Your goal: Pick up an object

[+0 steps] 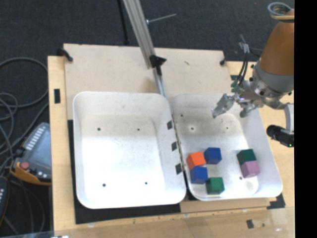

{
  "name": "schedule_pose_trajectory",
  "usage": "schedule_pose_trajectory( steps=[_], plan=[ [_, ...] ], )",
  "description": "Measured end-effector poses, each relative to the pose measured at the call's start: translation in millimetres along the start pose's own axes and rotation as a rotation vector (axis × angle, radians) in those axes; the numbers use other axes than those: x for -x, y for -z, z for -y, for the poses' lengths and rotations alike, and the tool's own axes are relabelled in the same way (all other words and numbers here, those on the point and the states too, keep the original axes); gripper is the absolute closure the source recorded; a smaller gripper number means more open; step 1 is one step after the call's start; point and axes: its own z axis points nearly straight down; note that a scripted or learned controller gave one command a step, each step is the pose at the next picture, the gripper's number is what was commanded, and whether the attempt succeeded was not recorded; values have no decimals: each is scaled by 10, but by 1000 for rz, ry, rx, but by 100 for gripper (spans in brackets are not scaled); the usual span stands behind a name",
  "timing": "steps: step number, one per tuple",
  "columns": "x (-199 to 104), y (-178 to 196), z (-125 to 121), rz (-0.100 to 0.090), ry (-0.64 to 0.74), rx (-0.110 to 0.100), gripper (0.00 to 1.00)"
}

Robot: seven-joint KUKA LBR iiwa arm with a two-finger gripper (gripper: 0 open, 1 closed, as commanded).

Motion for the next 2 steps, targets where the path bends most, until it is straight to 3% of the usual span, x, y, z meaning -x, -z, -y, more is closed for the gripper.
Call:
schedule_pose_trajectory(
  steps=[1, 2],
  plan=[
    [0, 0, 0, 0, -1, 0, 0],
    [-55, -1491, -135, -1, 1, -9, 0]
  ],
)
